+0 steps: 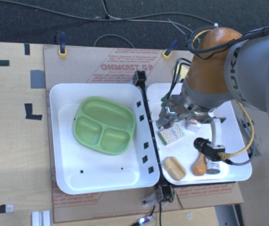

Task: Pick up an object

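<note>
Low over the right bin (238, 175), the gripper (166, 119) hangs just above a small patterned packet (171, 134), and from where I stand I cannot tell its state; nothing looks lifted. By my reckoning the pick is not yet done: the approach seems made, the grasp and the raise are left. That packet lies just nearer than the tool and looks the likeliest target. Nearer still rests a tan block (174, 167), and to its right an orange pear-shaped piece (199, 165). Over in the left bin (61, 140) sits a green divided plate (105, 125), well apart from the arm.
</note>
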`<state>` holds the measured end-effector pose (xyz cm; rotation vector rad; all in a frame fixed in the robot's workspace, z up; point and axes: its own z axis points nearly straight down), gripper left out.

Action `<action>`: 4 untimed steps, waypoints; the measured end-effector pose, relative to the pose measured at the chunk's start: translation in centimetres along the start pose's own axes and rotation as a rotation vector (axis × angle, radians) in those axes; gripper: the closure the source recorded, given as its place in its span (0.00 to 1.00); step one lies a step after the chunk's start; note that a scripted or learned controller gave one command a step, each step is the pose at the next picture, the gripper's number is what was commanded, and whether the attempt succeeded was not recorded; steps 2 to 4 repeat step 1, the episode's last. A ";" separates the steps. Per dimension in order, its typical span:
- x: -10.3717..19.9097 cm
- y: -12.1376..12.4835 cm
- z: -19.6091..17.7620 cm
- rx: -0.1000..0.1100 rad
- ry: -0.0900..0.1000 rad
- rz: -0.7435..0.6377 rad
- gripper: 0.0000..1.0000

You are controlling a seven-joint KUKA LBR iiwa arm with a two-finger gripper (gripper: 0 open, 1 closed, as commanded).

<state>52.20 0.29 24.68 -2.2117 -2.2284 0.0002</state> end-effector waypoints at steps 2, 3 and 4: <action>5.4 0.3 -0.2 0.001 0.000 0.000 1.00; 5.4 0.3 -0.2 0.001 0.000 0.000 1.00; 5.4 0.3 -0.2 0.001 0.000 0.000 1.00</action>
